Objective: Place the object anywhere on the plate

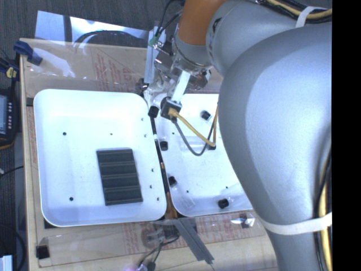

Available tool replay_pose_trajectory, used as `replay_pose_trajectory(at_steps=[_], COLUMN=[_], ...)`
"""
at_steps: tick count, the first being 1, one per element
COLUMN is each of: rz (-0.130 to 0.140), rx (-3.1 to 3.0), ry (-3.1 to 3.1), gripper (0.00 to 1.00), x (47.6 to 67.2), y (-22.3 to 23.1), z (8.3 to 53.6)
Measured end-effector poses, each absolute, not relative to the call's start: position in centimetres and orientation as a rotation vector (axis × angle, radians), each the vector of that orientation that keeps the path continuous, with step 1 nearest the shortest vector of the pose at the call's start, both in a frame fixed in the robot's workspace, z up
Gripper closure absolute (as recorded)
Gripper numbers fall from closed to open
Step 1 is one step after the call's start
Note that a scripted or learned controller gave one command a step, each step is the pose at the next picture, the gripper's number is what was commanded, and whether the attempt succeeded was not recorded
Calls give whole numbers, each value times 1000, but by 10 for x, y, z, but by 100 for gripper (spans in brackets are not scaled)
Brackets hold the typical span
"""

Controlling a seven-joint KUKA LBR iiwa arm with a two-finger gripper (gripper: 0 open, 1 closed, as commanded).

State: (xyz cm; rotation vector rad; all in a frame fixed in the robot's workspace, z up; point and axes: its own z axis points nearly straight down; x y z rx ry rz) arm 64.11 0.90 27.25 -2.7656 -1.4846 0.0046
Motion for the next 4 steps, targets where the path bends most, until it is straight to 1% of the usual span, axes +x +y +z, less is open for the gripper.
replay_pose_trajectory(at_steps=[1,2,3,4], rz=[13,6,5,5], rx=[-2917,-2939,-3034,-3090], ry=[-1153,-1102,-799,-561], gripper=[100,100,100,100], x=[581,574,588,612], y=[123,111,50,21], z=[255,101,191,191])
